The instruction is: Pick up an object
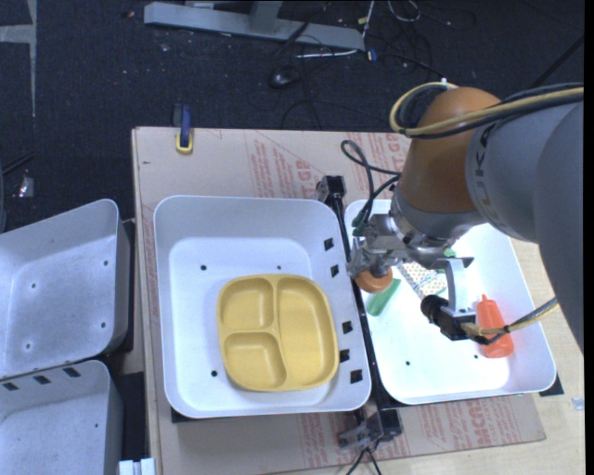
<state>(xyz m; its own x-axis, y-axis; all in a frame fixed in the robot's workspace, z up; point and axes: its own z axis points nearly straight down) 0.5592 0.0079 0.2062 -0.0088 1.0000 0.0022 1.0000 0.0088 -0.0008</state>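
- We see a dark speckled floor (83, 65) strewn with black cables (306, 51).
- A grey metal bar (251, 26) lies there, above the tan bench board (251, 158).

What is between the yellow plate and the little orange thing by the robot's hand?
In the camera view, bare white bin floor, then the two bins' touching walls with black clips, separate the yellow plate from the orange thing.

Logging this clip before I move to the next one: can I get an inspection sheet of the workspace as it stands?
Surface: bench bearing two white bins.
Job's things: yellow divided plate in the left bin; orange piece, green piece, patterned piece in the right bin.
Clutter: blue-yellow clamp at the bench's far edge.
Grippers: gripper low over the right bin's left side.
Cables: black cables along the arm.
Surroundings: dark floor.
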